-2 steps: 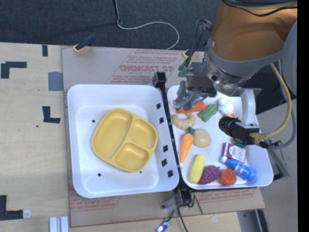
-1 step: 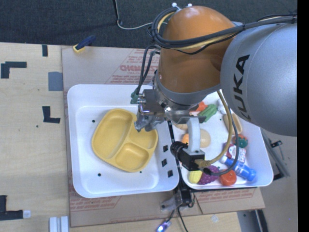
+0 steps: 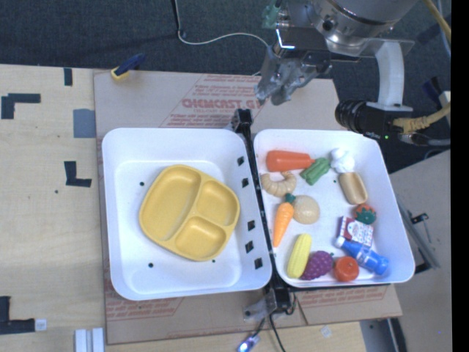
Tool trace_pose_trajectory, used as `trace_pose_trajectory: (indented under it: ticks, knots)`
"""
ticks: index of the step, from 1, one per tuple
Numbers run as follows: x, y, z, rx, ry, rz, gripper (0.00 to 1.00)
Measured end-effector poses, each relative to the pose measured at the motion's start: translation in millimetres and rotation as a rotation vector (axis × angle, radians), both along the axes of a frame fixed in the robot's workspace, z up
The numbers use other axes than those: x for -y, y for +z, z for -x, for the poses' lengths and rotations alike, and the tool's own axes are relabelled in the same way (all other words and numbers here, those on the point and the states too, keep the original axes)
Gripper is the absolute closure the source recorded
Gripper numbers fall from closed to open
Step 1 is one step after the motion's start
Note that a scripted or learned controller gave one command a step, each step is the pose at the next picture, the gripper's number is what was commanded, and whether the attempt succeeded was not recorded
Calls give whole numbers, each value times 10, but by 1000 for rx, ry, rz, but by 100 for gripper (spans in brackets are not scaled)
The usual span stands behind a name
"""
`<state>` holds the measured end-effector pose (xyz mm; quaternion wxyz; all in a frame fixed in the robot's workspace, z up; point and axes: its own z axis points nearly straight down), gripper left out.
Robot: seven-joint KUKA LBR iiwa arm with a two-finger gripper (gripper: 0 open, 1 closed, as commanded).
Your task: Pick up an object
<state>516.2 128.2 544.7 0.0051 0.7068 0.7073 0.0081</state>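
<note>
My gripper (image 3: 278, 88) hangs high above the far edge of the bench, over the seam between the two bins, with nothing between its fingers. The right bin (image 3: 388, 196) holds several toy foods: a long orange carrot piece (image 3: 288, 159), a green pepper (image 3: 316, 170), a croissant (image 3: 278, 185), a small carrot (image 3: 281, 221), a pale egg-like ball (image 3: 305, 210), a corn cob (image 3: 299, 254), purple grapes (image 3: 318, 265), a bread roll (image 3: 353, 188), a strawberry (image 3: 364, 213), a small carton (image 3: 355, 233), a blue bottle (image 3: 368, 258) and a tomato (image 3: 346, 269).
The left bin (image 3: 117, 196) holds a yellow divided plate (image 3: 190, 212). A black divider (image 3: 253, 196) runs between the bins. A blue-and-yellow clip (image 3: 127, 66) lies on the cardboard behind the left bin.
</note>
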Motion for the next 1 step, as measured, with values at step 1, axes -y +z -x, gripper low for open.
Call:
trace_pose_trajectory:
  ticks: [1]
  knots:
    - [-579, -1035, 332, -31, 7, 8, 100]
